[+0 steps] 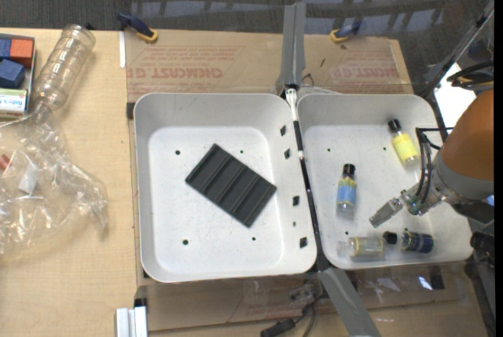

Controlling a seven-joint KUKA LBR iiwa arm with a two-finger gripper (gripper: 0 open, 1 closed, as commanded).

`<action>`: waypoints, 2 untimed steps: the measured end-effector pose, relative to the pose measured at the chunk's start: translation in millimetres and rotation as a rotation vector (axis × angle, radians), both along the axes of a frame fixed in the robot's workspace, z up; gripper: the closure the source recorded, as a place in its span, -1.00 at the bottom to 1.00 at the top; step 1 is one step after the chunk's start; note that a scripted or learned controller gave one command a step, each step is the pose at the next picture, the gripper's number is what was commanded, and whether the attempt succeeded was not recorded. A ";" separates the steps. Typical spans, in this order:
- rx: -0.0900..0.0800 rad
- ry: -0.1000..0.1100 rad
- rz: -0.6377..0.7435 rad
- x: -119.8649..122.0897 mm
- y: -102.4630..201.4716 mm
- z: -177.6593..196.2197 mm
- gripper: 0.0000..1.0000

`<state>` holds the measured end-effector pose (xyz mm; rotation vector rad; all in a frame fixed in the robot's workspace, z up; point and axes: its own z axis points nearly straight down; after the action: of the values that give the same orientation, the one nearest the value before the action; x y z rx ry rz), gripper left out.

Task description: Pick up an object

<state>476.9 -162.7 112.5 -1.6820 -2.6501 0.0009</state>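
The right bin holds several small bottles. A yellow one lies near the far right, and a blue-labelled one sits in the middle. Along the near wall lie a clear one and a dark blue one. My gripper hangs low in the right bin, just above the dark blue bottle and to the right of the blue-labelled one. Nothing is seen held in it. In the left bin lies a dark ribbed slab.
The orange band of the arm covers the right bin's right wall. On the bench to the left are a clear plastic bottle, crumpled plastic wrap and a box of coloured blocks. Cardboard lies behind the bins.
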 end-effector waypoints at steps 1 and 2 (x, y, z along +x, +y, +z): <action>-0.002 -0.004 0.053 0.9 -58.6 45.9 -1.00; 0.000 -0.001 0.066 0.4 -29.2 -21.6 -1.00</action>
<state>477.3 -191.9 90.9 -1.5941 -2.7053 0.0001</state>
